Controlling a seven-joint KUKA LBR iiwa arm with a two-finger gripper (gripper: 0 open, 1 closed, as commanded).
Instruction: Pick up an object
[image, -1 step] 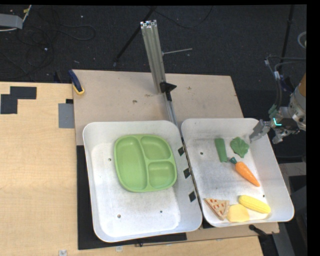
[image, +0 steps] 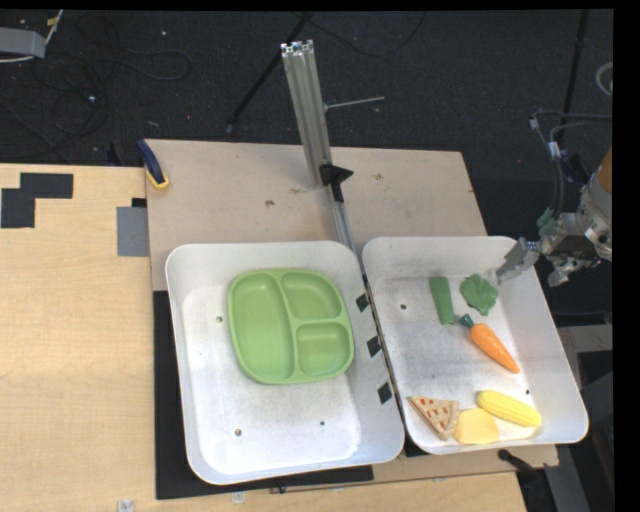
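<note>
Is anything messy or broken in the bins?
Nothing stands out. The green divided plate lies flat in the left bin; the carrot, corn cob and pizza slice lie loose but whole in the right bin.

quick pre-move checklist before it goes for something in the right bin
1. Targets in right bin: carrot, corn cob, pizza slice, green stick present: ok.
2. Gripper carrying nothing: ok.
3. Gripper above a target: not ok, it sits at the bin's far right rim.
4. Carrot has room around it: not ok, its leafy top crowds the green stick.
5. Jaws' opening: cannot tell.
6. Green divided plate lies apart in left bin: ok.
</note>
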